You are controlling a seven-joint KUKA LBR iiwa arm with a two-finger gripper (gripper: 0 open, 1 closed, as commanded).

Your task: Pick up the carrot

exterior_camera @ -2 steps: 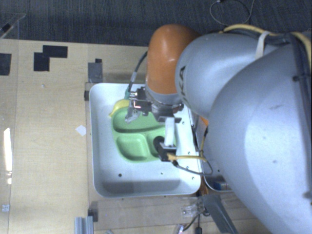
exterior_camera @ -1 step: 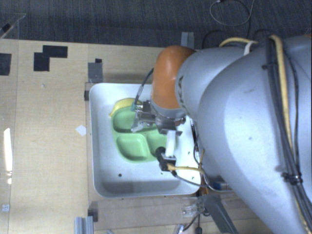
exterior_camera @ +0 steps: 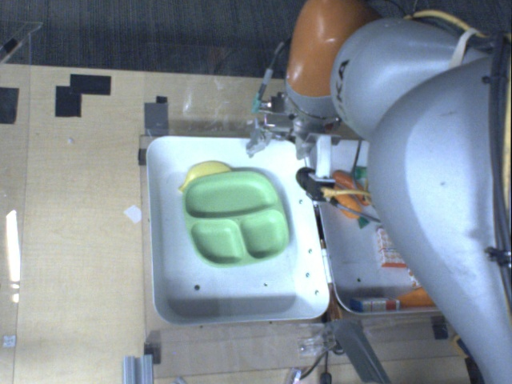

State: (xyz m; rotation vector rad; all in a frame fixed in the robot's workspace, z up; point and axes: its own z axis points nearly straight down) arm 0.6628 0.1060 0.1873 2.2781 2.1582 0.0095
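1. The green tray is lying in the left bin. It is a smooth, matte plastic dish with rounded corners, moulded into one long compartment and two smaller ones.
2. A glossy yellow rounded object is peeking out from under the tray's far left corner.
3. Both bins are showing smooth white plastic walls. The right bin is sitting just right of the tray's bin, and the grey arm is covering much of it.
4. The gripper is hovering just beyond the tray's far right corner, over the far rim of the left bin. Its two bare-metal fingers are standing spread apart, with nothing between them.
5. The carrot is lying in the right bin, right of the tray and past the wall between the bins. It is orange and tapered, lying among thin dark and green pieces, clear of the fingers and on their right.
6. Farther right of the tray, a flat packet is showing red-orange print too small to read.
7. A slim stick-like item is lying along the right bin's near wall, right of the tray's near edge.
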